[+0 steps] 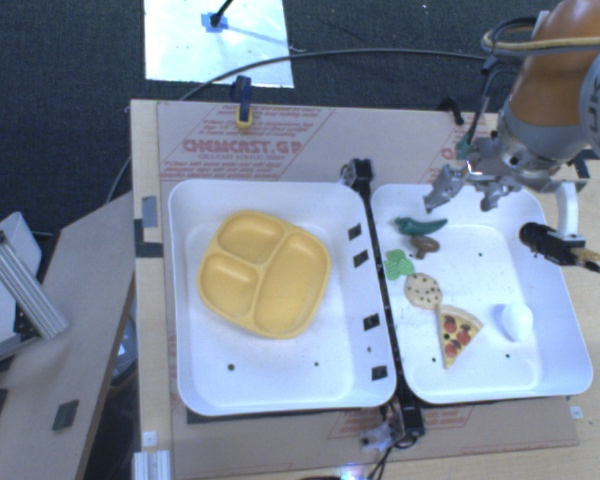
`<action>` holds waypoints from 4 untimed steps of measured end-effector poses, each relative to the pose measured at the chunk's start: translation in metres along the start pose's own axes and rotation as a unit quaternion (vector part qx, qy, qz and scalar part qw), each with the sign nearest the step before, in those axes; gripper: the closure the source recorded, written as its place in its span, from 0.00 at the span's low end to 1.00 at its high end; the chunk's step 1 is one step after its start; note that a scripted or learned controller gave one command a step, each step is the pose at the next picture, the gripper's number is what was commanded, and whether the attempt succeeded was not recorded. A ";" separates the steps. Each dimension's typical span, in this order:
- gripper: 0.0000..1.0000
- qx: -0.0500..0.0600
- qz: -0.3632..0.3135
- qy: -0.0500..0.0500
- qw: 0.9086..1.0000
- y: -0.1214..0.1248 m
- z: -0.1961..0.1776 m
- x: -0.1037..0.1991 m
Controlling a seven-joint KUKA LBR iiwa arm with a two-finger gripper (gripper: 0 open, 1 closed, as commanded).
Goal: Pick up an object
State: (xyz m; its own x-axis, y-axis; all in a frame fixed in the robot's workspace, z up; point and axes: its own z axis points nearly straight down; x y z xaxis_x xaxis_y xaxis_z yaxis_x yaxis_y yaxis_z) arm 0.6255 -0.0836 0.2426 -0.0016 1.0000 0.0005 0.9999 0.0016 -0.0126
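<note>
In the right bin (555,363), near edge first: a pizza slice (457,332), a white egg (517,319), a cookie (422,290), a green leaf (398,263), then a dark green piece (417,226). The gripper (466,190) hovers over the far edge, fingers spread wide, holding nothing.

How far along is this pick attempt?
Early. The open gripper hangs over the far edge of the right bin with nothing between its fingers. The pizza slice, cookie and white egg lie in the bin. Descending, closing and lifting are all left.
</note>
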 end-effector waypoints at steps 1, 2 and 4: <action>0.00 -0.005 -0.001 0.000 1.000 0.002 -0.006 0.000; 0.00 -0.003 -0.002 0.000 1.000 0.009 0.055 0.006; 0.00 -0.003 0.000 0.000 1.000 0.016 0.163 -0.001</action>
State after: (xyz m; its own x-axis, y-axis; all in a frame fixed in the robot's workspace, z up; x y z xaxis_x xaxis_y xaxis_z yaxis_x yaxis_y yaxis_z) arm 0.6392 -0.0844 0.0791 -0.0008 1.0000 0.0009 1.0000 0.0008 -0.0058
